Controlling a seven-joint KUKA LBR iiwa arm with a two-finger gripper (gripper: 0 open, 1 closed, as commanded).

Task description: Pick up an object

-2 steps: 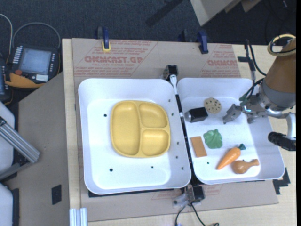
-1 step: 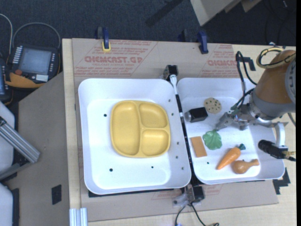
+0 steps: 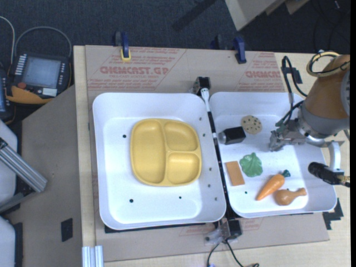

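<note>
Hovering over the right bin (image 3: 267,100), the gripper (image 3: 276,142) points down at bare floor; whether its jaws are parted, I cannot tell. Six objects lie there: one speckled round cookie (image 3: 251,124), one black block (image 3: 232,135), one leafy green lettuce (image 3: 251,164), one flat orange cracker (image 3: 236,173), one tapered carrot (image 3: 270,186), one glossy drumstick (image 3: 289,195). The left bin (image 3: 111,149) bears one yellow three-compartment tray (image 3: 165,151).

bench (image 3: 89,149): brown board top with red lettering along its far edge
left bin (image 3: 111,204): white, shallow, lying on the bench
right bin (image 3: 311,202): white, just beside the left bin, rims nearly touching
</note>
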